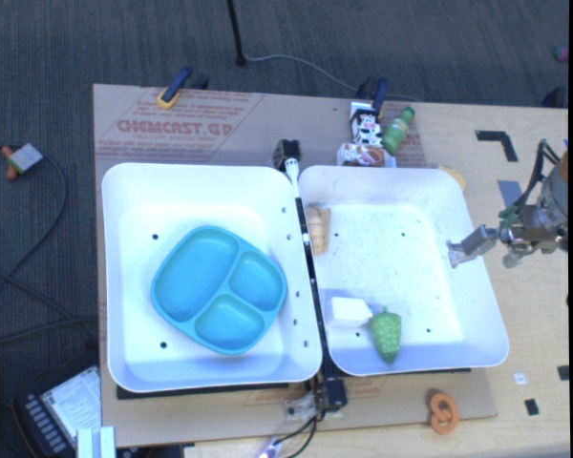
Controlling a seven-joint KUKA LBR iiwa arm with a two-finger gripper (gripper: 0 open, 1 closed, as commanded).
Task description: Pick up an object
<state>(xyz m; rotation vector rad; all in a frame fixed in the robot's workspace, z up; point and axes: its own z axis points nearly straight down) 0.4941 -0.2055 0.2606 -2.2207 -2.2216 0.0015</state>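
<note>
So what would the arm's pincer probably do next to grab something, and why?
Probably swing left and toward the near side of the right bin, to hang above the green object. The pincer sits at that bin's right rim with nothing between its fingers, and the green object lies apart from the white block, so it looks the easiest to reach.

Right bin's (477,332) middle floor lies open; green toy (386,335) and white block (350,309) crowd its near-left corner.

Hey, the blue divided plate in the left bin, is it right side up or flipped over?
Right side up. The blue divided plate lies in the left bin with its three hollow compartments and raised dividers facing the camera.
</note>
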